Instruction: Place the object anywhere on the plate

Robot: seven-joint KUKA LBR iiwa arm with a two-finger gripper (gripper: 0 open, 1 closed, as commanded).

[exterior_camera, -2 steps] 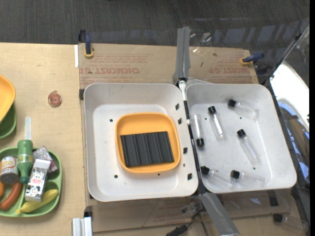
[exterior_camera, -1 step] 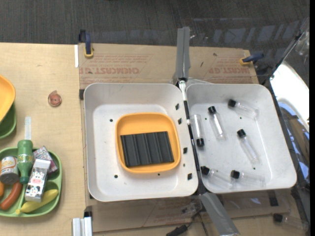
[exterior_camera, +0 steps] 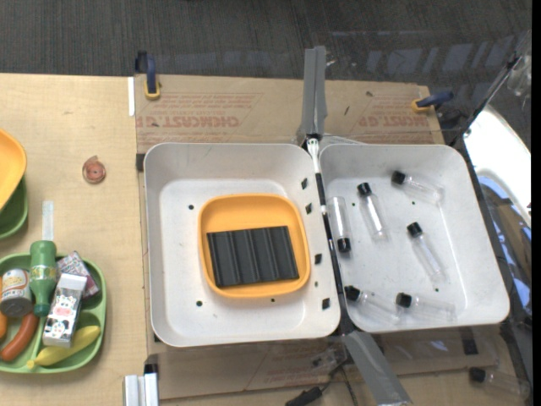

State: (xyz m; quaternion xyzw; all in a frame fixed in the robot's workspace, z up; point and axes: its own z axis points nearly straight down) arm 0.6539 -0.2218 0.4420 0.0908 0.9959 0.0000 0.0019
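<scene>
The left bin [exterior_camera: 169, 227] surrounds the orange plate [exterior_camera: 245, 205], with bare white floor open on all sides of the plate. The right bin [exterior_camera: 461, 235] touches it just right of the plate. A dark ribbed block [exterior_camera: 254, 255] lies flat on the plate, inside its rim and nearer its front edge. Right of the plate, black-capped clear tubes [exterior_camera: 369, 208] lie scattered and apart. Whether the pincer is open or shut cannot be told.

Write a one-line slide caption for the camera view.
Orange plate bearing a dark ribbed block in the left bin; clear black-capped tubes scattered in the right bin.
</scene>
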